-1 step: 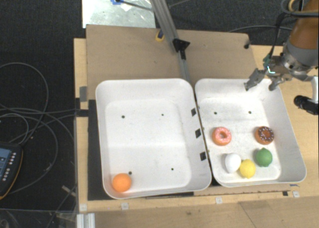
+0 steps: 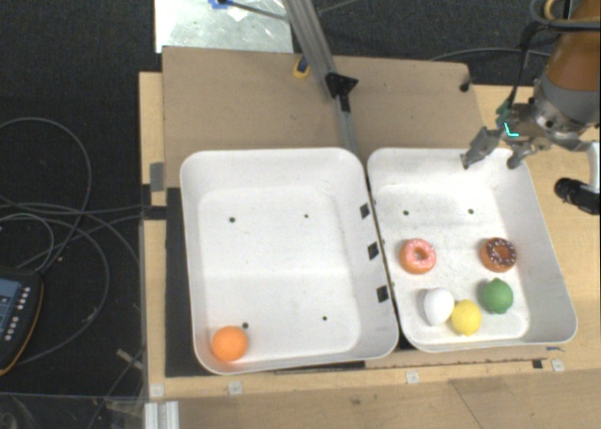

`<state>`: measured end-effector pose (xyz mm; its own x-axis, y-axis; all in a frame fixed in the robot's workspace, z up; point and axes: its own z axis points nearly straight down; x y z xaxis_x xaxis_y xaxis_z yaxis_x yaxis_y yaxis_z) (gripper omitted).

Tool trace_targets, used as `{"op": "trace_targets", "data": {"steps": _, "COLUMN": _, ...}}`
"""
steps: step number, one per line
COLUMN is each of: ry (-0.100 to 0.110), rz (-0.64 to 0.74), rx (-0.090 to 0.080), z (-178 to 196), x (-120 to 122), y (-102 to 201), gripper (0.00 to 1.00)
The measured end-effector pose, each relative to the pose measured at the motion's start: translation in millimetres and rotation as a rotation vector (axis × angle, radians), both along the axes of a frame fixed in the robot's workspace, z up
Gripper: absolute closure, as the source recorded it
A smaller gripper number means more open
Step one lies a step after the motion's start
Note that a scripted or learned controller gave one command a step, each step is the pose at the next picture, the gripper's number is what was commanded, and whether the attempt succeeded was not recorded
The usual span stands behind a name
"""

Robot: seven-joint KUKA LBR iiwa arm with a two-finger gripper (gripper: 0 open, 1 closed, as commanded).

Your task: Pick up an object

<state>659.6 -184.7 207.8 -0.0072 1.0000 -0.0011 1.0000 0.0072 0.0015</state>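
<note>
Bench: flat brown board surface [image 2: 244,99], matte, bearing two shallow white bins side by side, joined along their inner edges by small black clips.

Left bin [image 2: 202,230]: moulded white tray with rounded corners and a few small dark holes in the floor. Holds one item, an orange [image 2: 229,344], round and smooth-skinned, in the near left corner close to the wall.

Right bin [image 2: 545,239]: same form and finish. Holds five items grouped in its near half:
- pink-frosted doughnut [image 2: 418,256], ring-shaped, glossy, with pale sprinkles, toward the left side;
- chocolate doughnut [image 2: 499,253], ring-shaped, dark brown with specks, toward the right side;
- white egg-shaped object [image 2: 438,306], smooth, just beside the lemon;
- lemon [image 2: 466,317], yellow, oval;
- green round fruit [image 2: 496,296], slightly dimpled, just right of the lemon.

Gripper [image 2: 494,155]: two dark metal fingers spread apart, nothing between them, hanging over the far right corner of the right bin, well apart from every item. Grey wrist with an orange band above.

Also: slanted grey metal pole [image 2: 310,23] over the board; black cables [image 2: 56,221] on dark floor at left.
</note>
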Motion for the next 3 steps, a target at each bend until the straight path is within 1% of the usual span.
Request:
{"op": "trace_targets", "data": {"steps": 1, "ry": 0.003, "rz": -0.002, "rx": 0.001, "z": -41, "x": -1, "y": 1, "gripper": 0.0}}
{"op": "trace_targets", "data": {"steps": 2, "ry": 0.004, "rz": 0.001, "rx": 0.001, "z": -98, "x": 7, "y": 5, "gripper": 0.0}}
{"op": "trace_targets", "data": {"steps": 3, "ry": 0.001, "rz": 0.0, "rx": 0.0, "z": -117, "x": 8, "y": 6, "gripper": 0.0}}
